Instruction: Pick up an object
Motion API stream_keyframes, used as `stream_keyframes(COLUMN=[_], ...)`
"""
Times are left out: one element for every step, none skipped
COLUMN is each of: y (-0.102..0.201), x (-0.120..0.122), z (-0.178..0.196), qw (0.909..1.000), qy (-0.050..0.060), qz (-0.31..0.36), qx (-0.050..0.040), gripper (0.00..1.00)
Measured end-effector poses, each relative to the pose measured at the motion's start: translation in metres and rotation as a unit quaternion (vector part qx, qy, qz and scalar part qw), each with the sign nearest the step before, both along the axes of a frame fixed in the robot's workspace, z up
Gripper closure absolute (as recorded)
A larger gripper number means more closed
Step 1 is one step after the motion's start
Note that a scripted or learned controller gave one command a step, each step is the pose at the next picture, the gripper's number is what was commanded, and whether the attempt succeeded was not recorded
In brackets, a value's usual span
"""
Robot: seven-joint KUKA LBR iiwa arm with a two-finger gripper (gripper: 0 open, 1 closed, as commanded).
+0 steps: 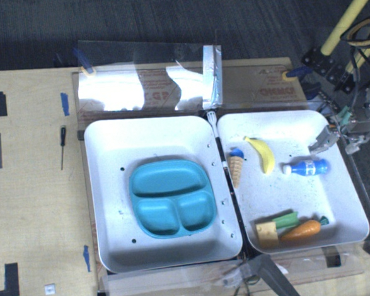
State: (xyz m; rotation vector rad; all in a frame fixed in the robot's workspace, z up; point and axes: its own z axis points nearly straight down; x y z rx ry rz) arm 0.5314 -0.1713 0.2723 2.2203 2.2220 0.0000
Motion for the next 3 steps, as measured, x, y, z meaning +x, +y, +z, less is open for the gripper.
stream_keyframes(y=[0.082,0.041,0.041], x=[0.045,0.072,0.073], z=[-0.121,-0.183,-0.173], qw=[1.0,0.9996,0.9996], qy=[0.005,-0.003,-0.004], qz=[-0.004,-0.029,-0.029], qx=[0.0018,-0.0001,-0.0004], gripper=[0.0,0.0,1.0])
